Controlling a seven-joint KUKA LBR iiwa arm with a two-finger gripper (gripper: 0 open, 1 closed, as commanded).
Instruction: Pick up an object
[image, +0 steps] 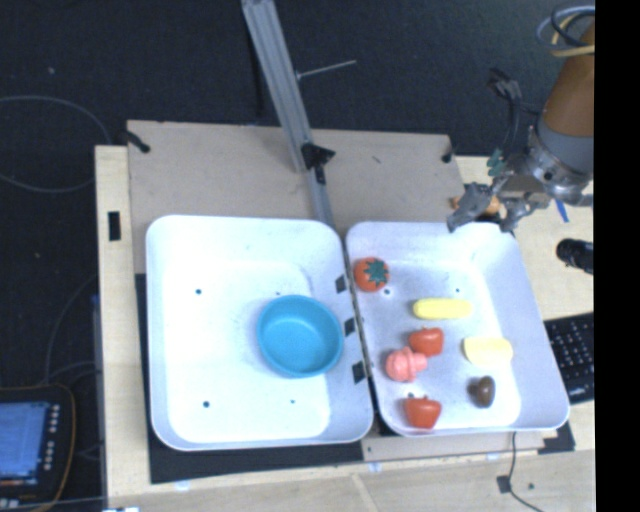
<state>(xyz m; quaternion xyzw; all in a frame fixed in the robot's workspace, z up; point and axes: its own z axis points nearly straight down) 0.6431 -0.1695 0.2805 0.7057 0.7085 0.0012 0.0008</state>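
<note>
A wooden bench (420, 150) carried two shallow white bins side by side. The left bin (200, 260), well away from the end effector (483, 207), held a blue bowl (298, 335). The right bin (520, 300) lay just below the end effector, which hovered over that bin's far rim at the end of the grey and orange arm (570, 100); whether its fingers were open or closed could not be told. Below it lay a yellow banana-like piece (441, 309) and a pale yellow block (487, 349). Further down and leftward sat a pink piece (404, 364), three red toy fruits (371, 273) (427, 341) (421, 411) and a dark brown piece (482, 391)
</note>
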